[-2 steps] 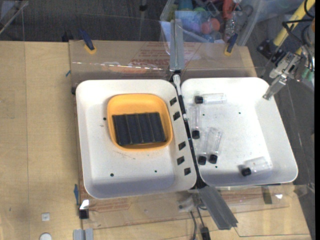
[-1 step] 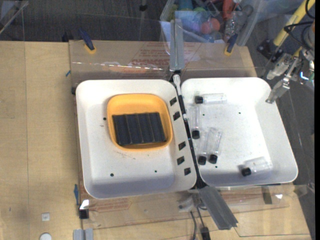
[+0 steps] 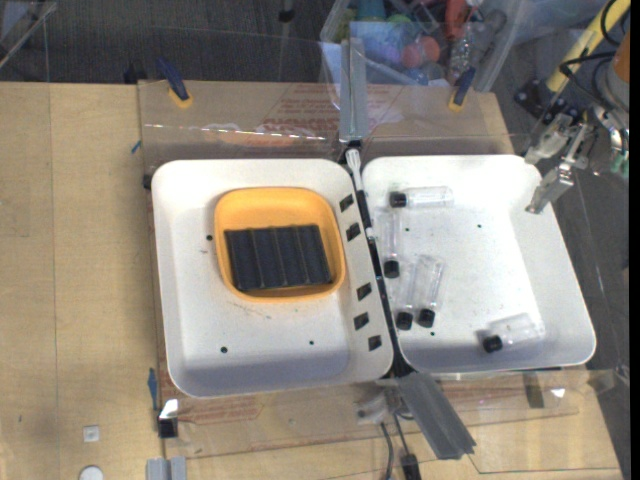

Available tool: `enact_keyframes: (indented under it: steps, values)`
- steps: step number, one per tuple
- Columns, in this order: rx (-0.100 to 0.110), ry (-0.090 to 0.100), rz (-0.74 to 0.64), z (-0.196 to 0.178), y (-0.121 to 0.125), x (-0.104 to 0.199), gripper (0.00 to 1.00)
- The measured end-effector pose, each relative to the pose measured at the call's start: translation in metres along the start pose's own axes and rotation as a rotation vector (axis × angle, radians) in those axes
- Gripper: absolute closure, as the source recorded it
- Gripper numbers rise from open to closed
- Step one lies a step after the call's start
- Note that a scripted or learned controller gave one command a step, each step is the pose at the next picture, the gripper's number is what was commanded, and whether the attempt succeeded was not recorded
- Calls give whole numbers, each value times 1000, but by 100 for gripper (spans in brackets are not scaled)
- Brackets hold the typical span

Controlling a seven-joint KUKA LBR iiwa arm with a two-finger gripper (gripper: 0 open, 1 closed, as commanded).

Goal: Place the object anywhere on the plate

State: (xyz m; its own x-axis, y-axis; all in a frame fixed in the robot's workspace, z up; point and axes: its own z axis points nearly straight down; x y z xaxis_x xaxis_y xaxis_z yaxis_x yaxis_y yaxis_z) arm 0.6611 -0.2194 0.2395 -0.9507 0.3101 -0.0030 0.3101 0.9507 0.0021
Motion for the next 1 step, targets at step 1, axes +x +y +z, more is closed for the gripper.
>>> enact_keyframes:
  steps: [1]
  values:
    - [-1, -2, -320, 2, -3, 0, 0]
